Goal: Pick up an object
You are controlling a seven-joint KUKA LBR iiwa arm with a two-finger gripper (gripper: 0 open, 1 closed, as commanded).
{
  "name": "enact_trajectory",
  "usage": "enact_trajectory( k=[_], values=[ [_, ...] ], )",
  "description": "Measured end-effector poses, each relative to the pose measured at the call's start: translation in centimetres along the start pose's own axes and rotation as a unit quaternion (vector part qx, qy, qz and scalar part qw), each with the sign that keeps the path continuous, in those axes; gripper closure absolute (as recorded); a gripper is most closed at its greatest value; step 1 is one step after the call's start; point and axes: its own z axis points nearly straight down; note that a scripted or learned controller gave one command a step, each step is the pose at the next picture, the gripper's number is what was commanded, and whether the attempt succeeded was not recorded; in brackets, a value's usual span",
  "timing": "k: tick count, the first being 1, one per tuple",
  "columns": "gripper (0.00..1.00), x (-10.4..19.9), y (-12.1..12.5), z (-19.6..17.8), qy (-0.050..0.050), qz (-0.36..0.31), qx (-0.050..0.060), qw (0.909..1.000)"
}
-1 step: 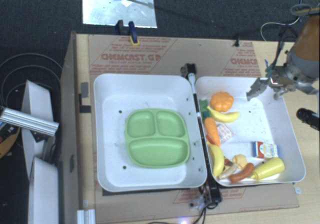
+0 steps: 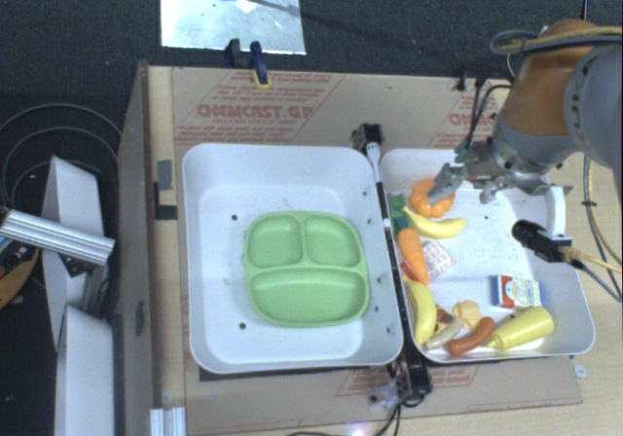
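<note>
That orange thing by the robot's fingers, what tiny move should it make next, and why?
Probably a short drop straight down onto the orange toy. The gripper hangs at its edge, with nothing visibly clamped, and the yellow banana lies close beside it, so a sideways move might nudge that instead.

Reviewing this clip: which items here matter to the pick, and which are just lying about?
Job in hand:
- two-finger gripper, over the right white bin
- orange round toy fruit beside it
- yellow toy banana

Lying about:
- green divided plastic plate in the left white bin
- yellow squeeze bottle
- orange toy carrot
</note>
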Motion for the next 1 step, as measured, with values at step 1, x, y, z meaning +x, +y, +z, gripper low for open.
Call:
enact_trajectory(
  k=[1],
  values=[
    [0.0, 1.47, -3.34, 5.79, -0.002, 0.005, 0.0, 1.0]
  ],
)
